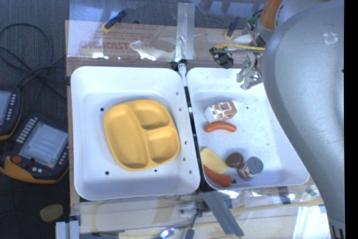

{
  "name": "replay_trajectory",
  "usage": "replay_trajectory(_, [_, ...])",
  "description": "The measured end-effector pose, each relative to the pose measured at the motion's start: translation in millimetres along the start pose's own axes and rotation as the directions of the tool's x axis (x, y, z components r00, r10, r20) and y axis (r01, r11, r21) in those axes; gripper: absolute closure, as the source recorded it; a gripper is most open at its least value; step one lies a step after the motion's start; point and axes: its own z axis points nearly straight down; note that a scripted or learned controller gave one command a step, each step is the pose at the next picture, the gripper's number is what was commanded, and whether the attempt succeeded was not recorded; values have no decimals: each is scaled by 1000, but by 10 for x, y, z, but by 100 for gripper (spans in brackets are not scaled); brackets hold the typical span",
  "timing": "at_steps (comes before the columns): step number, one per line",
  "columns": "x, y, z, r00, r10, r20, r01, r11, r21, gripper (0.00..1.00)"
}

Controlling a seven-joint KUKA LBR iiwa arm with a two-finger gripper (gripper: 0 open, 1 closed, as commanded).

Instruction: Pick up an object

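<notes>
The right bin (279,137) holds a small white and orange carton (220,111), a red sausage (220,127), a yellow wedge (213,160) over a red piece (219,179), a brown round piece (234,160) and a small grey can (251,167). My gripper (249,76) hangs at the bin's far right corner, above and to the right of the carton, with nothing visibly between its fingers. The big grey arm covers the bin's right side.
The left bin (89,87) holds a yellow divided tray (141,133). Behind the bins runs a clear panel (140,36) with tape and clips. A handheld pendant (33,148) and cables lie on the floor at the left.
</notes>
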Motion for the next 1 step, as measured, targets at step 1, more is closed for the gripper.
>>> replay_trajectory(1, [-924,-183,699,981,-193,0,193,981,6,100])
